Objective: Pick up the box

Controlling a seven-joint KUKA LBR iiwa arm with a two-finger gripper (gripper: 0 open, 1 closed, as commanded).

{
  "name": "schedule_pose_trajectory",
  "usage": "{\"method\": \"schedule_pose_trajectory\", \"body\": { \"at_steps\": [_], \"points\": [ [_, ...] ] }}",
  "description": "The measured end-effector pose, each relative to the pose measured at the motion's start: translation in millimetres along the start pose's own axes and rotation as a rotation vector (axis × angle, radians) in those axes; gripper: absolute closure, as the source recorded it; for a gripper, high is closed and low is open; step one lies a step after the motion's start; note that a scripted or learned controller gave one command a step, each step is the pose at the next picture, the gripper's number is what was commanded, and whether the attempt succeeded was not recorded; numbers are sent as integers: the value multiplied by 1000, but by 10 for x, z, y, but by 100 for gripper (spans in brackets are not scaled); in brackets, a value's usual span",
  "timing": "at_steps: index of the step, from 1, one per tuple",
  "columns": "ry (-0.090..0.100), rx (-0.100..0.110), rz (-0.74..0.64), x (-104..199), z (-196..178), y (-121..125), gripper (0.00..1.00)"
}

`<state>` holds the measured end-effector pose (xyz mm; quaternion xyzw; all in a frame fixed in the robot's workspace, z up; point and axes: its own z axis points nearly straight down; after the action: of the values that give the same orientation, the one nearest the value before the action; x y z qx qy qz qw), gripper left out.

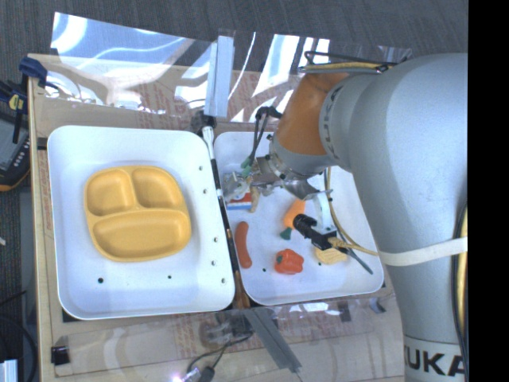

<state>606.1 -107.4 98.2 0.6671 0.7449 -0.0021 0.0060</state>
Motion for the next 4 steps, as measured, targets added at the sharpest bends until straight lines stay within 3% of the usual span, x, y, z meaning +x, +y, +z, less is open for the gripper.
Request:
{"method": "schedule_pose_trajectory", "body": {
  "at_steps": [1,2,3,4],
  "points": [
    [4,2,-5,18,-93,5,100],
    [6,9,-90,473,-958,559,100],
    [13,9,-137,65,-407,-177,100],
    [6,4,-217,431,-961,296,100]
  ]
}}
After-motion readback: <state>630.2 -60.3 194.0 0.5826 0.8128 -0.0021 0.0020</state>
